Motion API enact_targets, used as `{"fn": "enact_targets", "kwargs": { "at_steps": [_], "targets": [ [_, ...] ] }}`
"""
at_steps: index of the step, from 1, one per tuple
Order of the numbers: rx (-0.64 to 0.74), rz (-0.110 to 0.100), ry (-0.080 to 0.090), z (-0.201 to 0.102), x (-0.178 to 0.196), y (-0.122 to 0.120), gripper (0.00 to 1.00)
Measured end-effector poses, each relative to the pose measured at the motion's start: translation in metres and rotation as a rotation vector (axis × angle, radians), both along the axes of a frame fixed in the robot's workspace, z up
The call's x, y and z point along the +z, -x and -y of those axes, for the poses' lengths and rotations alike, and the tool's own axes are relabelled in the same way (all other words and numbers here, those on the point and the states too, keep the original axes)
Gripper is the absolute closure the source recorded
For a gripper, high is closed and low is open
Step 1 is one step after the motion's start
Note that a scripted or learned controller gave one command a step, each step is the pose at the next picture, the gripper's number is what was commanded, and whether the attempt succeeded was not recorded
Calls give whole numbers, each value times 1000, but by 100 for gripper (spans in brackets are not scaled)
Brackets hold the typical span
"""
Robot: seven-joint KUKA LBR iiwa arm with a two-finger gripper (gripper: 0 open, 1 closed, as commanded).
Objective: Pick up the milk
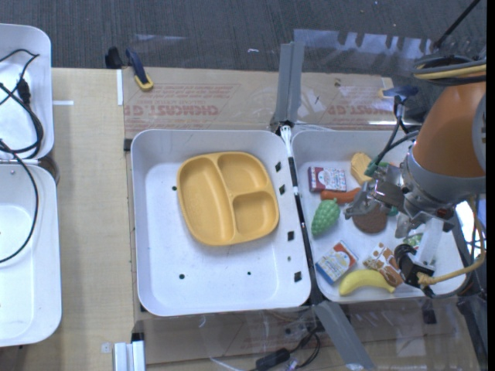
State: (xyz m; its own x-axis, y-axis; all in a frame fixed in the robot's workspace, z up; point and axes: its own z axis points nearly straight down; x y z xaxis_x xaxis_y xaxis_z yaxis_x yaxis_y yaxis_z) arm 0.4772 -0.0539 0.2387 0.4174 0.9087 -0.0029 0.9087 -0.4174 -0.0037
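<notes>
Two shallow white plastic bins are seen side by side on the wood-grain table [85, 207]. The left bin [155, 284] carries a smooth yellow plate [228, 197] with three compartments, rounded at the corners.

The right bin [305, 176] carries small toy foods. A small blue and white carton, taken to be the milk [335, 262], lies flat near the bin's front, just left of a curved yellow banana [366, 282]. A knobbly green oval piece [326, 217] lies behind the milk. A red and white box [328, 179] lies toward the back, with a thin orange carrot [340, 195] just before it. A yellow wedge [360, 165] is seen at the back. A brown rounded piece [370, 221] lies near the middle, and a printed orange packet [384, 258] lies beside the banana.

The grey arm with its orange band [456, 130] is bent in from the right over the right bin. The gripper [379, 199] is seen above the brown piece, apart from the milk. Whether the gripper is spread or pressed together cannot be told.
</notes>
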Motion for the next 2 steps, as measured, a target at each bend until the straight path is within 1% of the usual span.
{"fn": "enact_targets", "kwargs": {
  "at_steps": [1, 2],
  "targets": [
    [60, 0, -1, 84, -48, 1, 0],
    [248, 16, -5, 119, -126, -5, 0]
  ]
}}
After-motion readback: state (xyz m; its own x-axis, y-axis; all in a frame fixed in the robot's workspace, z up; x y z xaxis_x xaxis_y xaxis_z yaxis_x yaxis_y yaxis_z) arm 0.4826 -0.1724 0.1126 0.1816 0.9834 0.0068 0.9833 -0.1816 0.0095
